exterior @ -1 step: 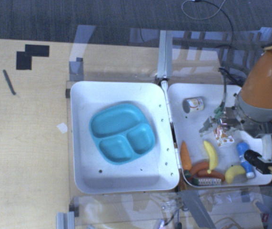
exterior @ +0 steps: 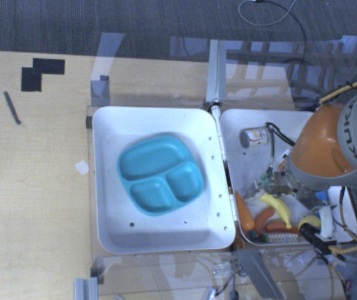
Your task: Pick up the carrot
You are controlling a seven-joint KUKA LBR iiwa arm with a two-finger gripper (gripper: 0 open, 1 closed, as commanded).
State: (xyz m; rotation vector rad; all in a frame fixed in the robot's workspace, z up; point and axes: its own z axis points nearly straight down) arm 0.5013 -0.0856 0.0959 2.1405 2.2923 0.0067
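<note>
The carrot (exterior: 245, 213) lies at the lower left of the right bin (exterior: 253, 120), beside a banana (exterior: 277, 207) and sausage (exterior: 263, 218). The arm (exterior: 328, 149) hangs over them; whether the claw is apart or together cannot be told. A blue tray (exterior: 159, 174) sits in the left bin (exterior: 109, 167).

Blue tray (exterior: 159, 175), banana (exterior: 278, 209), can (exterior: 253, 137)

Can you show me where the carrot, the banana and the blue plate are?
carrot (exterior: 245, 212): camera view, middle of its orange body.
banana (exterior: 278, 208): camera view, middle of its yellow curve.
blue plate (exterior: 142, 161): camera view, bare floor of its biggest compartment.
</note>
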